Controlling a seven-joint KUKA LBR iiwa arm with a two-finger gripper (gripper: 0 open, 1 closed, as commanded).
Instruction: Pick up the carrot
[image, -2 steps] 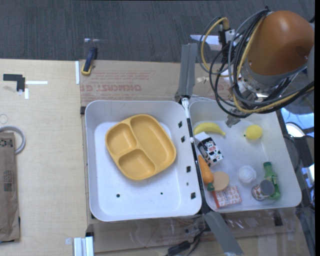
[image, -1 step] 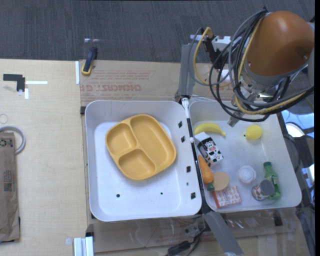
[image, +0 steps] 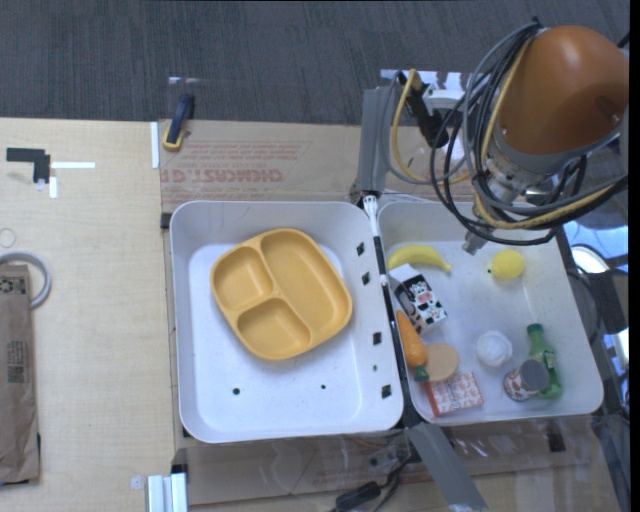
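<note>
The carrot (image: 410, 340) is a short orange piece lying along the left wall of the right bin (image: 580, 300), its tip pointing to the back. It touches a black-and-white carton (image: 421, 301) behind it and a tan round disc (image: 441, 360) at its front end. The arm's orange wrist (image: 560, 80) hangs over the back of the right bin, wrapped in cables. Of my gripper (image: 476, 241), just a small grey part pokes out below the wrist, well behind and to the right of the carrot.
The right bin also holds a banana (image: 420, 258), a lemon (image: 508, 264), a white round lid (image: 493, 348), a green bottle (image: 541, 352), a can (image: 526, 381) and a red packet (image: 456, 393). A yellow divided plate (image: 282, 292) lies in the left bin (image: 195, 390).
</note>
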